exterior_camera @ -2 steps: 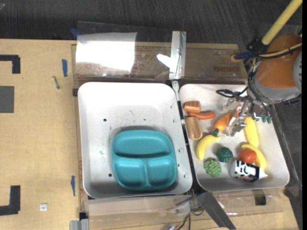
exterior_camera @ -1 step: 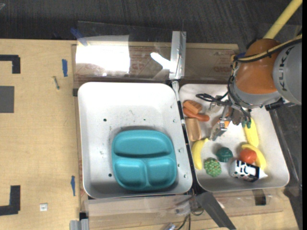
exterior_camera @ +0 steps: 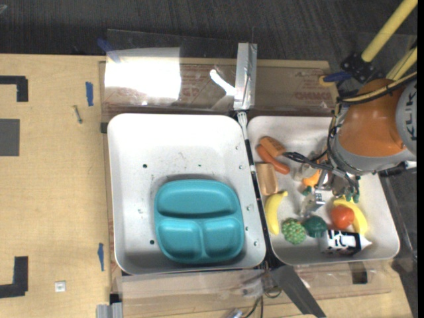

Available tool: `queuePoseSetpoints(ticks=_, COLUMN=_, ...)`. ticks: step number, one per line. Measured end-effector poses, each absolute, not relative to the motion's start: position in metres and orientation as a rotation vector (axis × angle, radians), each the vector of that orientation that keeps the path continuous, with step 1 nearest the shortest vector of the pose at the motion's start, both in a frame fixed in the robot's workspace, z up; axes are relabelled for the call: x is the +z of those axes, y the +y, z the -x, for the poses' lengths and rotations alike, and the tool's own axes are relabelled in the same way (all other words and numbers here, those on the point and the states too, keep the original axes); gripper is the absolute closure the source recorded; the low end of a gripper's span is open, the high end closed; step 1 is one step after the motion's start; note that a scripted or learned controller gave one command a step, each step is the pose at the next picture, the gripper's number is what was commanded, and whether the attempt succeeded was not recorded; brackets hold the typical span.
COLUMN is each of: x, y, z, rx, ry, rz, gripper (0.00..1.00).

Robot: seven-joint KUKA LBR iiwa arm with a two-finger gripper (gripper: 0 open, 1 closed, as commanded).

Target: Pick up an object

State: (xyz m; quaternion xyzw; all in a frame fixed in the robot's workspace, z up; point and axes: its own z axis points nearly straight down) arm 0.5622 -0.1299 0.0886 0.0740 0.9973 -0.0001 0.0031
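The right bin holds several toy foods: an orange carrot, a tan block, a yellow banana, a green broccoli, a dark green piece, a red tomato on a yellow piece, and a black-and-white box. My gripper reaches down into the middle of this bin, above the broccoli and left of the tomato. A small orange item lies right by the gripper. The arm's orange band hides the bin's far right corner.
A teal divided plate lies in the left bin. A clear plastic sheet and a metal divider post stand behind the bins. Yellow poles and cables run at the upper right.
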Motion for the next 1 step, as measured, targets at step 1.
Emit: queuePoseSetpoints(ticks=1, x=0.1017, y=-0.1292, z=-0.5661, rx=-0.004, ry=3.114, rz=-0.227, gripper=1.0)
